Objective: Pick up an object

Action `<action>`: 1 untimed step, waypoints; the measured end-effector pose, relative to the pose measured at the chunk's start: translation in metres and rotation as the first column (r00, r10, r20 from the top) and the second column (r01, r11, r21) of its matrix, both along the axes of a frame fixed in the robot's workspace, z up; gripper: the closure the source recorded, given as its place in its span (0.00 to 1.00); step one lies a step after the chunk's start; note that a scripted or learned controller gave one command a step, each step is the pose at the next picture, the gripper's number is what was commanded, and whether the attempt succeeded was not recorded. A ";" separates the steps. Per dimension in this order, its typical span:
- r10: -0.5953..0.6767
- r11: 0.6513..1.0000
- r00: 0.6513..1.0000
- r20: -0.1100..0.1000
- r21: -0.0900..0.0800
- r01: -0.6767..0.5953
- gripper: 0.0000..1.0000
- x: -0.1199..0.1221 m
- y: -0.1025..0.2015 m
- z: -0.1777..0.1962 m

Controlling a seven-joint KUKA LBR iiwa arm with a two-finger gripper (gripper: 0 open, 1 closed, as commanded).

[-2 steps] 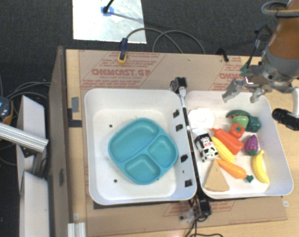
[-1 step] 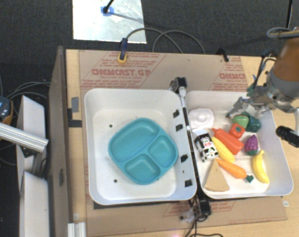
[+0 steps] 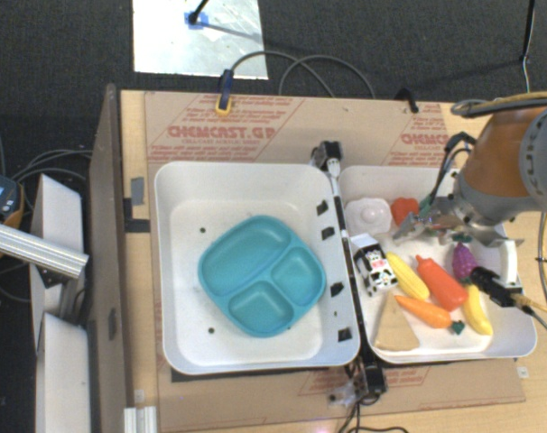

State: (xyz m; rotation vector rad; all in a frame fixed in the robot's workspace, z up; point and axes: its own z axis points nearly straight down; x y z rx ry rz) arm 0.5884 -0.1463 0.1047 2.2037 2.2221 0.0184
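Approach seems under way: gripper (image 3: 433, 226) hovers low in the right bin (image 3: 526, 336), its state impossible to tell; the orange carrot (image 3: 441, 281) lies just below it, calling for descent.

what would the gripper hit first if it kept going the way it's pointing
The gripper points toward the left of the view, low over the right bin. Straight on, it would probably first meet the red-orange round toy at its tip, then the white cup. Depth is unclear from this slant.
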 end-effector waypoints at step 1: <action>-0.003 1.000 1.000 -0.012 0.000 0.003 0.00 0.043 0.009 -0.020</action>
